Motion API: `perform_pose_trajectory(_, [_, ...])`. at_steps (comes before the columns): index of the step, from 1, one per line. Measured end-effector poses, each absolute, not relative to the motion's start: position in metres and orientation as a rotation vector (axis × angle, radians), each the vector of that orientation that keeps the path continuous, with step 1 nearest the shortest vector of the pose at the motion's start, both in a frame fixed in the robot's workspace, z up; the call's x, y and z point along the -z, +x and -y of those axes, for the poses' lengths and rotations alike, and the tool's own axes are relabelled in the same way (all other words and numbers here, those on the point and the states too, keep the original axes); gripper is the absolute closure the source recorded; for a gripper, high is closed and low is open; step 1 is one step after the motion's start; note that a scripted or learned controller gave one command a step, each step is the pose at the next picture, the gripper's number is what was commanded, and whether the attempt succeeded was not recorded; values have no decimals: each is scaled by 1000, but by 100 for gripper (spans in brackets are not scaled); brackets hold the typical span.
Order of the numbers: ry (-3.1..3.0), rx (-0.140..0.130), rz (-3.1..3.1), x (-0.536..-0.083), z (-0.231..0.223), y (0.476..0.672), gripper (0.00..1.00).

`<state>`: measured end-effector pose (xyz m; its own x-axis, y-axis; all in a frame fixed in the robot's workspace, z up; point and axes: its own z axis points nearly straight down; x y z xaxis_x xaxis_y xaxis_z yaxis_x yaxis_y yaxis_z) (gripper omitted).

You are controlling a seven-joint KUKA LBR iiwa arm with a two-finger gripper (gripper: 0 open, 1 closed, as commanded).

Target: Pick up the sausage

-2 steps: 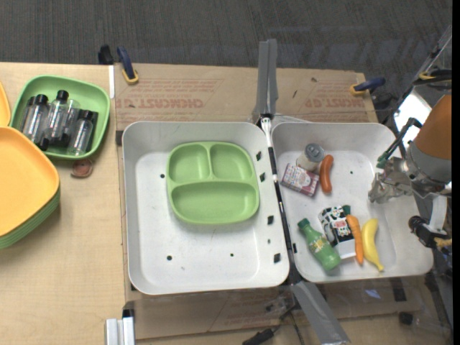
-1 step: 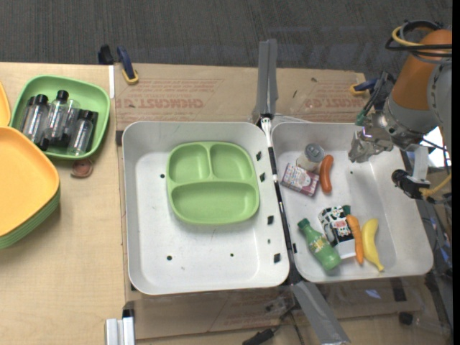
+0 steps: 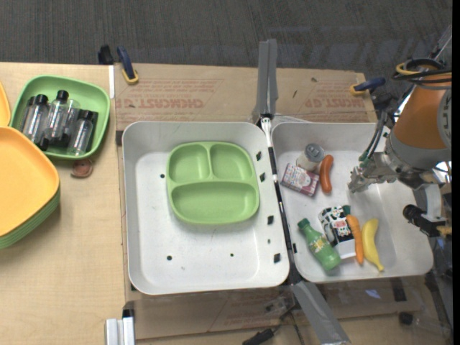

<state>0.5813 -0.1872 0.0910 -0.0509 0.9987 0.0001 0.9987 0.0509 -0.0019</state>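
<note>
1. Dark grey carpet lies beyond the far edge of the pale wooden bench (image 3: pixel 65 293), which bears a sheet of brown cardboard (image 3: pixel 194 95) under two shallow white bins.
2. At the bench's left edge rests a stack of orange plastic plates (image 3: pixel 21 185).
3. Left white bin (image 3: pixel 144 257) carries a green three-compartment plastic plate (image 3: pixel 213 182) in its far half.
4. Right white bin (image 3: pixel 402 257) holds the small items.
5. Grey arm with its orange band (image 3: pixel 424 117) reaches over the right bin's far right corner.
6. Near the bench's far left corner sits a green square tray (image 3: pixel 93 99) holding dark-capped clear bottles (image 3: pixel 56 121).
7. The metal two-finger gripper (image 3: pixel 363 178) hangs just right of the sausage; whether its fingers are apart or together cannot be told.
8. A green plastic bottle (image 3: pixel 320 245) lies by the bin's near left corner.
9. A yellow banana (image 3: pixel 372 243) lies beside an orange carrot (image 3: pixel 356 239) near the near edge.
10. The orange-red sausage (image 3: pixel 326 173) lies in the far left part, untouched, beside a pink box (image 3: pixel 300 180).
</note>
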Motion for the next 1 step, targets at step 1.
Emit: perform_pose_trajectory(1, [-1907, 0, 2496, -93, 185, 511, 100])
